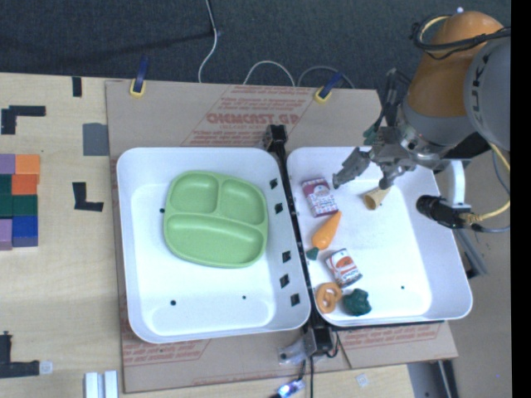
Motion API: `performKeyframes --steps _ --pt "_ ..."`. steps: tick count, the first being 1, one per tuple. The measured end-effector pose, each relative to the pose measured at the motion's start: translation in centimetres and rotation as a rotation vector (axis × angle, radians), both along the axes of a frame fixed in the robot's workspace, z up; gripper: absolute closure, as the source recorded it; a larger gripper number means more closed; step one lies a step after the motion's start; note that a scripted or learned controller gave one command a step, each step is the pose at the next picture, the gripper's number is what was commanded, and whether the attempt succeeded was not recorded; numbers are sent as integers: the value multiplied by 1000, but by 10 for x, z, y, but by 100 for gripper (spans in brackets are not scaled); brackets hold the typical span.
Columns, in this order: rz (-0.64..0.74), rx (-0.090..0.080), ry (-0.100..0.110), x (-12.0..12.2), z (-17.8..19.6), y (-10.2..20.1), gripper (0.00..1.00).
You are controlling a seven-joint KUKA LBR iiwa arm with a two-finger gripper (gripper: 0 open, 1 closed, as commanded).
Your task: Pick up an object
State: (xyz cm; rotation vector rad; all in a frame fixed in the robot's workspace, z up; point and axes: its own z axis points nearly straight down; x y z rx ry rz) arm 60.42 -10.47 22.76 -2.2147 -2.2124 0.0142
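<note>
The right bin (431,247) holds several small items: a pink carton (318,196), an orange carrot (326,230), a red and white can (342,267), a pretzel (328,297), a dark green piece (358,303) and a tan cone (377,196). My gripper (365,172) hangs over the bin's upper part, open, its two fingers spread with nothing between them. One finger points toward the pink carton; the other sits just above the tan cone.
A green divided plate (217,220) lies in the left bin (149,305). A black divider (286,222) runs between the bins. Coloured blocks (20,201) sit at the far left of the bench. Cables (265,69) loop behind the bins.
</note>
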Motion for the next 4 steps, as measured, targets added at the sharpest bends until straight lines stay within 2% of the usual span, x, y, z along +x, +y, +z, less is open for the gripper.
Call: performKeyframes --steps 1,2,4 --pt "3 -1 -13 3 7 0 0" --pt "3 -1 -7 3 -56 7 0" --pt "3 -3 -12 -6 -145 6 0"
